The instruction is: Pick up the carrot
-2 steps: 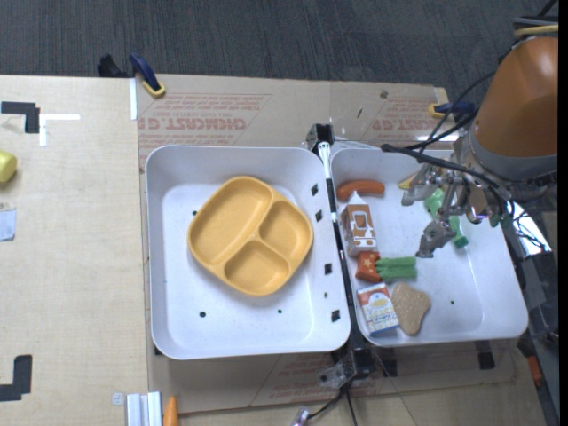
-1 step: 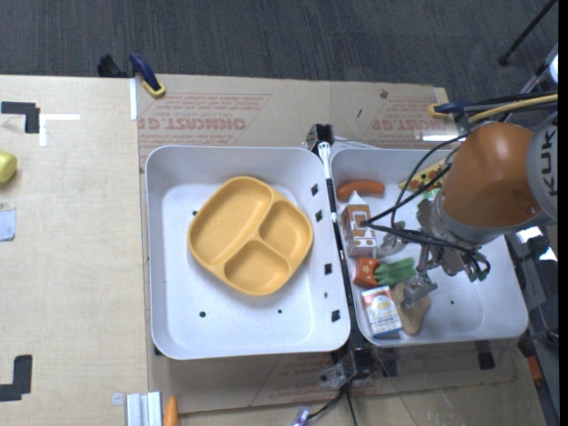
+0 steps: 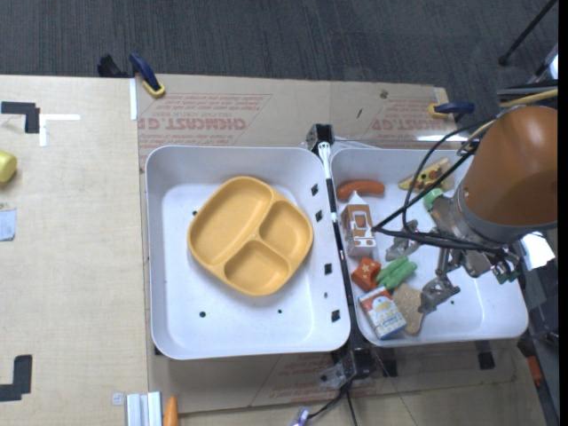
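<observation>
Pale wood makes up the table [image 3: 71, 264], with a sheet of brown printed cardboard [image 3: 231, 114] laid over it under both bins; blue clamps pin the sheet at 11 and 1 o'clock. Dark grey carpet [image 3: 266, 16] runs across the 12 o'clock edge. A shallow white plastic left bin [image 3: 177, 327] holds a yellow three-compartment plate [image 3: 251, 235] near its middle. Touching it at 3 o'clock is the matching white right bin [image 3: 497, 322], crowded with toy food.

At that bin's 9 o'clock side lies what reads as the carrot [image 3: 365, 273], a short orange-red piece with a green part [image 3: 397, 272] adjoining it at 3 o'clock. At 12 o'clock from it stands a small white and brown carton [image 3: 358, 229], then a long orange-red sausage shape [image 3: 359, 187]. At 6 o'clock from the carrot lie a white printed box [image 3: 382, 313] and a tan speckled slab [image 3: 408, 300].

Below the grey arm's big orange band [image 3: 524, 167], the metal claw [image 3: 437, 293] hangs at 4 o'clock from the carrot, near it but apart from it, beside the tan slab. How far open it stands cannot be told, and nothing is seen gripped in it.

Black cables cross a yellow item [image 3: 422, 177] and a green one [image 3: 435, 198] at the bin's 12 o'clock rim, too covered to name.
</observation>
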